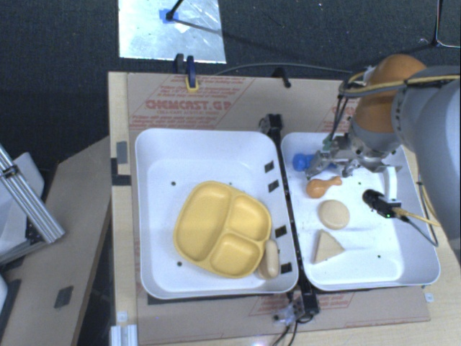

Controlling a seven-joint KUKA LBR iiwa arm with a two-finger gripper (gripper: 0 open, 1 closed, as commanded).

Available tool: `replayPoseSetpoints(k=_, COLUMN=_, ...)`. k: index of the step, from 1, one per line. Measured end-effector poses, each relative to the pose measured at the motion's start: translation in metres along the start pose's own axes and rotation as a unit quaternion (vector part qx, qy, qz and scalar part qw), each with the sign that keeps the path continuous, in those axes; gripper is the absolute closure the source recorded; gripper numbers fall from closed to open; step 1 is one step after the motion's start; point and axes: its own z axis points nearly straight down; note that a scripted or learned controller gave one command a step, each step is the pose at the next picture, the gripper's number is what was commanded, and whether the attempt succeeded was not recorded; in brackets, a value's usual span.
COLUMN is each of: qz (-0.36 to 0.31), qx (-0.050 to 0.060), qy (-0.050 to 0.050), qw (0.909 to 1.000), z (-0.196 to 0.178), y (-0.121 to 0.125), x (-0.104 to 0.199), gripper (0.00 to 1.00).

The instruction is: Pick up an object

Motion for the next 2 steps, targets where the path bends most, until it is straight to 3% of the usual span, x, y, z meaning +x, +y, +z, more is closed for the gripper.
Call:
replayPoseSetpoints(k=1, qz=0.0, qx=0.0, qy=0.001, qw=1.0, z=-0.011, y=0.0, x=0.0, gripper=1.0)
replayPoseSetpoints(k=2, qz=0.0, qx=-0.009, qy=0.0, qw=1.0, z=-0.074, y=0.002, x=0.007, gripper=1.0)
